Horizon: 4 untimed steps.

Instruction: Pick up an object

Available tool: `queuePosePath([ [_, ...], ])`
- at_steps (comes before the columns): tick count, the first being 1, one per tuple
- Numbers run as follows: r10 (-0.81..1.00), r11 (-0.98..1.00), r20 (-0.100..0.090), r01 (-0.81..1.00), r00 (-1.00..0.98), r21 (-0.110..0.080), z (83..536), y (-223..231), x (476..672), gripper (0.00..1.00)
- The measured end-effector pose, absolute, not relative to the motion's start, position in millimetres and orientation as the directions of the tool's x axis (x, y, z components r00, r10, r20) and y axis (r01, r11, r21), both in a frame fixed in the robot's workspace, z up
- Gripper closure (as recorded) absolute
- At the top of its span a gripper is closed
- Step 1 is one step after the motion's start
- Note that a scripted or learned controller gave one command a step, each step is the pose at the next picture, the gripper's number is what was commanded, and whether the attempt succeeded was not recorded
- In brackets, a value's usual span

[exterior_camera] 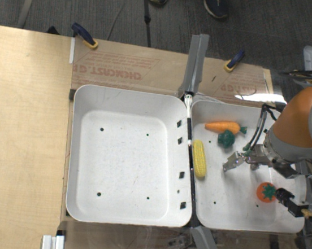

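From my remote seat I see the gripper point(235, 162) hanging low over the right bin point(213, 205), its fingers spread apart with nothing between them. The corn cob point(199, 158) lies at its nine o'clock, close along the bin's left wall. At roughly twelve sit the green piece point(226, 139) and, just beyond it, the carrot point(222, 126). The red tomato-like toy point(265, 192) rests at about four o'clock, partly under the arm's wrist. The left bin point(78, 196) holds nothing I'd go for. My worry is that the fingers stand over bare floor, between targets; closing here grabs air. Going for the corn, a finger may catch the wall or roll the cob away. The round toys could squirt out.
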State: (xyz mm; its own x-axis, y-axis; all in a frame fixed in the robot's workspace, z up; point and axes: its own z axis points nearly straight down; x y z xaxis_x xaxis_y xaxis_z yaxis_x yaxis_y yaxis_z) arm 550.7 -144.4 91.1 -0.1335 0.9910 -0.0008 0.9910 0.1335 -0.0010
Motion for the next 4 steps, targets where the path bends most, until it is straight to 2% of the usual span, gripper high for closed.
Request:
queuePosePath([
  [1,0.963,0.268,0.001,0.963,-0.268,-0.001,91.2,-214.5,489.0,0.00],
  [2,0.963,0.269,-0.001,0.963,-0.269,-0.001,100.0,-215.0,489.8,1.00],
  [3,0.991,0.135,-0.002,0.991,-0.135,-0.001,246.2,-161.8,576.1,1.00],
  [4,0.991,-0.130,-0.003,0.991,0.130,0.001,92.2,-185.6,643.9,1.00],
])
